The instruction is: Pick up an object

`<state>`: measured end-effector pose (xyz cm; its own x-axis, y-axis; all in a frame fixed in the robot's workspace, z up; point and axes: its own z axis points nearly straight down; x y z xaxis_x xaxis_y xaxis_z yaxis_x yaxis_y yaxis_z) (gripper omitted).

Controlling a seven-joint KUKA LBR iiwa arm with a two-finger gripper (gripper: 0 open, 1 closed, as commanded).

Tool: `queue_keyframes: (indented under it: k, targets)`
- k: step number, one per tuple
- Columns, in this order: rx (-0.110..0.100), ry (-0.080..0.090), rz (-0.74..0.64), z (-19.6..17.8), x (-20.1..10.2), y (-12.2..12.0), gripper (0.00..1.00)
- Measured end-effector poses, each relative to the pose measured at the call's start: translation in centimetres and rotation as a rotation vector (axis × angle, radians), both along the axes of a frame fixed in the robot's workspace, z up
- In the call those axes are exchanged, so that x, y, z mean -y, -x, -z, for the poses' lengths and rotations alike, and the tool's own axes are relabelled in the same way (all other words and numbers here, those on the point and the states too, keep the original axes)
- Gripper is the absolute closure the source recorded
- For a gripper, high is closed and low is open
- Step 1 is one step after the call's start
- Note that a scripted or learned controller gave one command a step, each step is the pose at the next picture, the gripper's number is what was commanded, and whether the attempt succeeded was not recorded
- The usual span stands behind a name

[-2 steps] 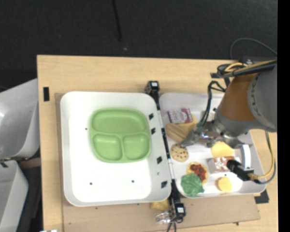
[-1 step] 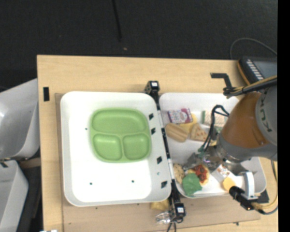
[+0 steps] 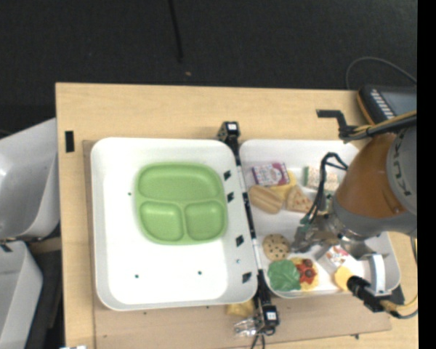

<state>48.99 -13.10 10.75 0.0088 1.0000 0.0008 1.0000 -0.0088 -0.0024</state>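
Colours on the pale wood tabletop (image 3: 152,107)

Left of the gripper (image 3: 305,240), a light green plate (image 3: 180,202) lies in a white bin (image 3: 109,267). Just beside the gripper sit a tan cookie (image 3: 275,247) with dark specks, a green leaf with red dots (image 3: 291,273) and a purple packet (image 3: 269,173). The arm (image 3: 374,184) is orange-brown and grey.

I see even overhead light, bright on the bench (image 3: 167,111) and on the 2 white bins (image 3: 116,217), which verge on overexposure. Surroundings fall to near black. Shadows are soft and short. The frame is slightly soft and grainy throughout; small items blur.
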Motion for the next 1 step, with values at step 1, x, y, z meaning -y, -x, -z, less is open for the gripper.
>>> queue_keyframes:
  k: [1]
  targets:
    - [0.015,0.0,-0.019,-13.65,-6.8,-2.97,1.0]
